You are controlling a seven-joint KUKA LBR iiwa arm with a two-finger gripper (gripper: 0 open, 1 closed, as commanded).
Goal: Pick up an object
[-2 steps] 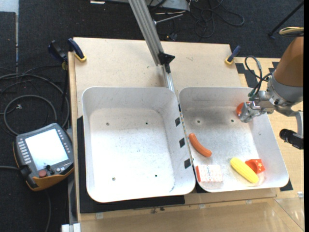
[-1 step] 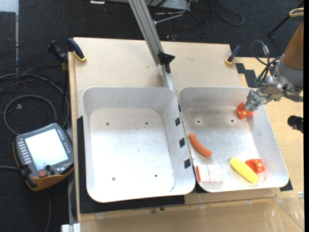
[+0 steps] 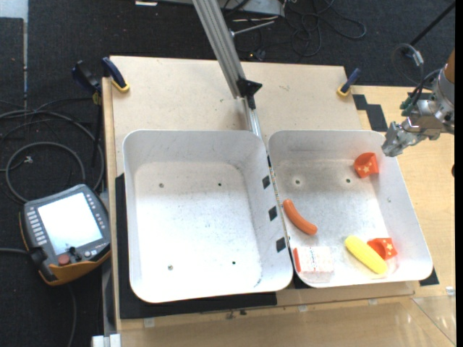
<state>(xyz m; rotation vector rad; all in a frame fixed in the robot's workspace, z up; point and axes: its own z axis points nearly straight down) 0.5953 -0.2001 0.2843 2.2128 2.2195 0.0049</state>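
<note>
Surface (image 3: 188,96): pale wooden board on a dark carpeted floor (image 3: 43,42), seen from above at a slant. 2 clamps at its far edge, 1 at the left corner (image 3: 116,76) with a yellow tip, 1 toward the right (image 3: 349,82). A slanted aluminium rail (image 3: 217,35) runs from the top of the view down to the gap between the bins. Black cables (image 3: 29,157) loop across the floor at left. A handheld control pendant (image 3: 64,231) with a pale screen lies on the floor, left of the surface.

Containers: 2 shallow white bins, side by side, touching along their inner walls.

Left bin (image 3: 137,186): speckled white floor with 4 small dark marks.

Right bin (image 3: 405,215): holds 5 items.
- 1 orange-red block (image 3: 366,165), near the far right wall.
- 1 orange sausage-shaped piece (image 3: 299,217), lying at a slant near the left wall.
- 1 white packet with red edging (image 3: 314,260), at the near left corner.
- 1 yellow banana-shaped piece (image 3: 364,254), near the front wall.
- 1 small red piece (image 3: 383,247), touching the yellow piece on its right.

Arm: grey, entering from the right edge. Gripper (image 3: 396,143) hangs over the right bin's far right rim, just beside the orange-red block and above it in the view. Nothing shows between its fingers; whether they stand apart or together cannot be told at this angle.
</note>
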